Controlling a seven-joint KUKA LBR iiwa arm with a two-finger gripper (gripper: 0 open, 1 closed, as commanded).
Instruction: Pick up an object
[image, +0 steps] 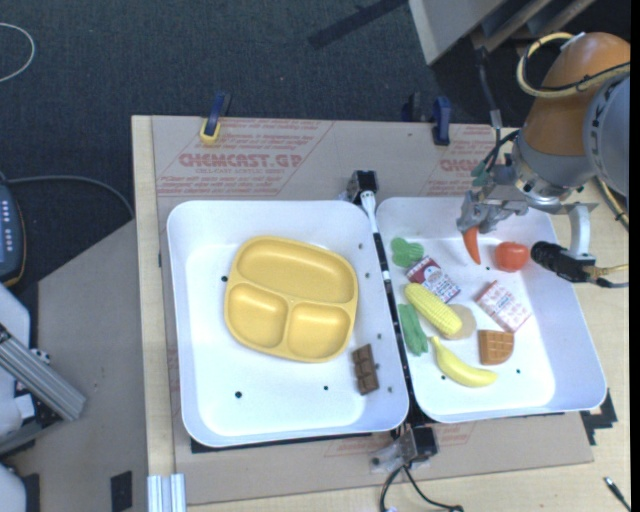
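My gripper hangs over the far part of the right bin, shut on the top end of a small orange carrot that points down between its fingers. A red tomato lies just right of the carrot. Nearer in the same bin are a corn cob, a banana, a waffle piece, a green leafy piece, a long green vegetable and two red-and-white packets.
The left bin holds a yellow divided plate and a brown chocolate bar near its front right corner. A black fitting on the arm juts over the right bin's far right edge.
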